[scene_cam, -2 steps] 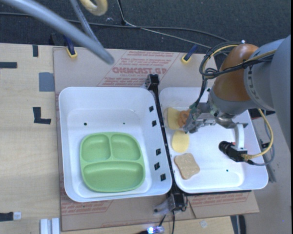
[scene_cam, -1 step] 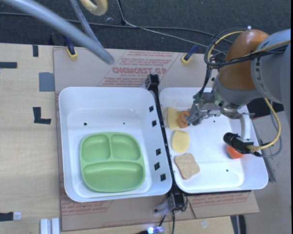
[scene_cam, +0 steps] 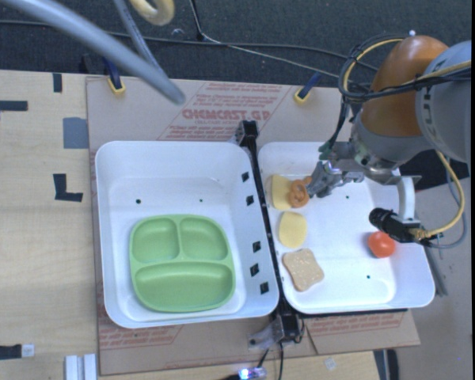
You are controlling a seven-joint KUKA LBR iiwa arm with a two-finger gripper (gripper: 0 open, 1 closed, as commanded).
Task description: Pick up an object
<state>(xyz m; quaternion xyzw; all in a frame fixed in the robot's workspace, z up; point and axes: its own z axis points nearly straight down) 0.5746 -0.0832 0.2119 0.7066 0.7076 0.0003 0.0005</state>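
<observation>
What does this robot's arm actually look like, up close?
The arm is a rounded grey body with a glossy orange band above the wrist. Yellow and black cables loop around it. The gripper at its end is small, dark grey metal.

I see a brown cardboard sheet (scene_cam: 222,109) with red print at upper centre, two yellow clamps (scene_cam: 115,85) on its top edge, and black tape marks (scene_cam: 63,187) on the wooden bench (scene_cam: 32,252) at left.

Robot lab — bench (scene_cam: 32,172), bins (scene_cam: 182,153), cables (scene_cam: 253,50).
</observation>
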